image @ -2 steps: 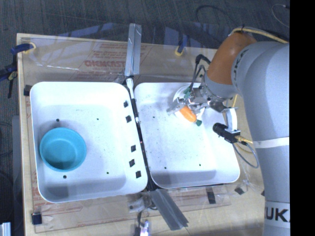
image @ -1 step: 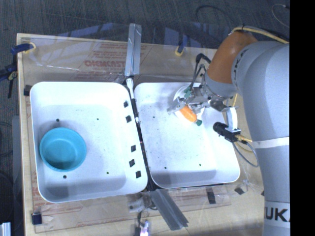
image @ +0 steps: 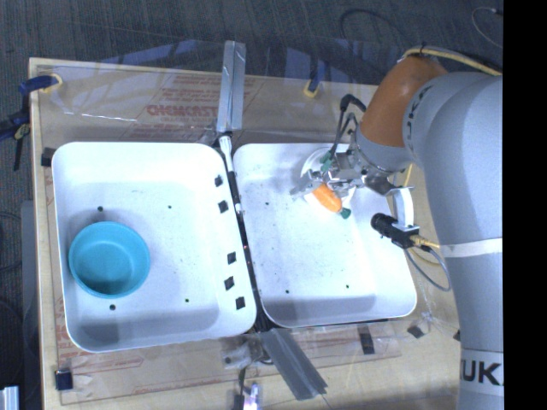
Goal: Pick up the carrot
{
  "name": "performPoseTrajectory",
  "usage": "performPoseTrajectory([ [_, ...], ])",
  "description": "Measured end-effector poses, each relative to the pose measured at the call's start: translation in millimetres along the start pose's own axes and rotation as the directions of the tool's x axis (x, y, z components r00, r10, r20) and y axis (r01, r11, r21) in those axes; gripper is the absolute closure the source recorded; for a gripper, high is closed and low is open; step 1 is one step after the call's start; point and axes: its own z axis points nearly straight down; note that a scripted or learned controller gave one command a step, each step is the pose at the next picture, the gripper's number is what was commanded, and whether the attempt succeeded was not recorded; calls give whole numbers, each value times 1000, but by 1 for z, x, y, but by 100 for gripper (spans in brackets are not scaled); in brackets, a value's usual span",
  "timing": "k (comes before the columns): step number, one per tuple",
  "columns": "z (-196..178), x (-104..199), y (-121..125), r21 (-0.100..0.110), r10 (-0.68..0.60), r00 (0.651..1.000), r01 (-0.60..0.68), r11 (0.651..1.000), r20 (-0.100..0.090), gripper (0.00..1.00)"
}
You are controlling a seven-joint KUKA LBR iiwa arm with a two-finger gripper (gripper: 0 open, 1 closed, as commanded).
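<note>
— See the carrot (image: 327, 198)?
— Just its orange lower end; the gripper (image: 329, 178) covers the rest, fingers lost in clutter.
— And the arm (image: 461, 186)?
— Runs off the frame at three o'clock.

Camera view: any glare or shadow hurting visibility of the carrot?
Camera view: the carrot reads as a clear orange spot in the right bin, under the gripper; white bin floors look bright and washed out; the clear sheet on the bench shows mild sheen; image is soft, fine detail at the gripper lost.

Dark grey carpeted floor (image: 171, 7), pale wooden bench (image: 128, 84) under clear plastic sheeting, dim even light
</note>
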Motion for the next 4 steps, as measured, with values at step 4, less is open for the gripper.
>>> performPoseTrajectory([
  [4, 0, -4, 0, 7, -68, 998, 68, 998, 1, 0],
])
